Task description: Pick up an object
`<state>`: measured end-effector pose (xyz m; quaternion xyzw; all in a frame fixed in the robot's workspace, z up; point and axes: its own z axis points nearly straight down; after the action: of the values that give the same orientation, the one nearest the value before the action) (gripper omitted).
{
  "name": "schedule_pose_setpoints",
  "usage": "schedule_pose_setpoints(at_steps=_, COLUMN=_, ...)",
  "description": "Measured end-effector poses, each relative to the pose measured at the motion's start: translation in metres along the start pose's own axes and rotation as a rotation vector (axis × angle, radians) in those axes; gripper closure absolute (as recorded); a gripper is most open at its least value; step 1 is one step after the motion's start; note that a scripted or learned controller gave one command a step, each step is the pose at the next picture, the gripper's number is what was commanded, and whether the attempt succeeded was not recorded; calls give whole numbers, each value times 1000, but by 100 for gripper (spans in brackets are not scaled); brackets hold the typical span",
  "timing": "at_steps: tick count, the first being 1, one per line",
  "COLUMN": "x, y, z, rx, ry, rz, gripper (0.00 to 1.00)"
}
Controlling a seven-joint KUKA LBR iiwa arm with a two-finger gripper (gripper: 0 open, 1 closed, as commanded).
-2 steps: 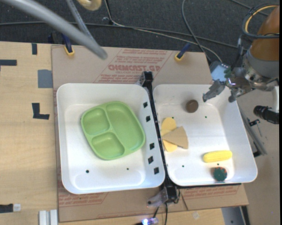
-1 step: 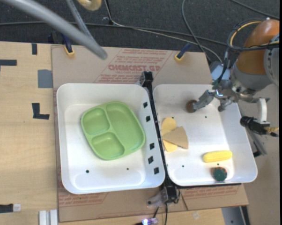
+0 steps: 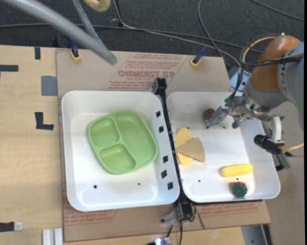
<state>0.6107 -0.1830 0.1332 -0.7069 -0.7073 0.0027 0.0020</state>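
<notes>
In the right bin (image 3: 255, 185), we see the gripper (image 3: 214, 117) low near the far wall, its tips around a small brown object (image 3: 209, 114); we cannot tell its state. Measured from that brown object, the yellow and tan wedges (image 3: 188, 148) lie nearer the camera by the divider, the corn cob (image 3: 236, 170) and green ball (image 3: 239, 189) well apart toward the near corner. We judge the arm leans in low for the grasp.
</notes>
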Motion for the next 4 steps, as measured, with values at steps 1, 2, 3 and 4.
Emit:
schedule_pose_setpoints(at_steps=1, x=0, y=1, z=50, rx=-8, ry=-3, rz=-2, gripper=0)
schedule_pose_setpoints(at_steps=2, x=0, y=2, z=36, rx=-11, ry=-3, rz=-2, gripper=100)
schedule_pose_setpoints(at_steps=3, x=1, y=-6, z=-11, rx=-10, ry=1, rz=0, gripper=100)
schedule_pose_setpoints(at_steps=4, x=8, y=-11, z=-59, rx=-10, ry=0, rz=-2, gripper=100)
